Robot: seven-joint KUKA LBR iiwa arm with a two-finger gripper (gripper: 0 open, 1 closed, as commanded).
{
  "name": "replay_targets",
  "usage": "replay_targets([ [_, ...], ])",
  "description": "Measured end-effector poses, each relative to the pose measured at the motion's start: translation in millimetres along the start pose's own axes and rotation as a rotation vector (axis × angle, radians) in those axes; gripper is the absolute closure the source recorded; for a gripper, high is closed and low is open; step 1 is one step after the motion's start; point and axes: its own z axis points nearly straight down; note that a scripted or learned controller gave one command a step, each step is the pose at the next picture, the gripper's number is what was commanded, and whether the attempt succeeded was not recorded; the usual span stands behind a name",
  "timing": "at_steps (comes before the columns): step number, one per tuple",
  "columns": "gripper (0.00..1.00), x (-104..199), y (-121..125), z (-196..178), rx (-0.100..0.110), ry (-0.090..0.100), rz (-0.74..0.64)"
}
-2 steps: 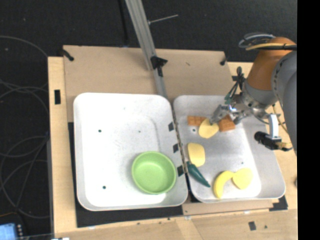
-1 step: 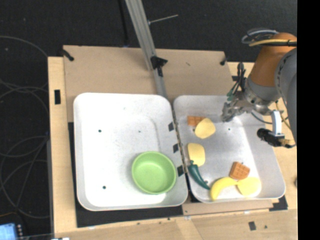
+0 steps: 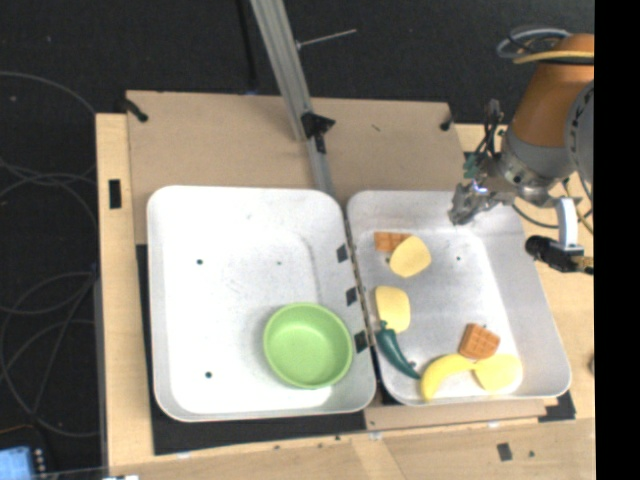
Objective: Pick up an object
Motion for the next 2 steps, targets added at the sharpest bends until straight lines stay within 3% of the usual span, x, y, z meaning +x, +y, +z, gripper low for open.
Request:
replay_targets([
  [2, 1.0, -9.9, 6.9, -85.1, 0.001, 0.0, -0.002],
])
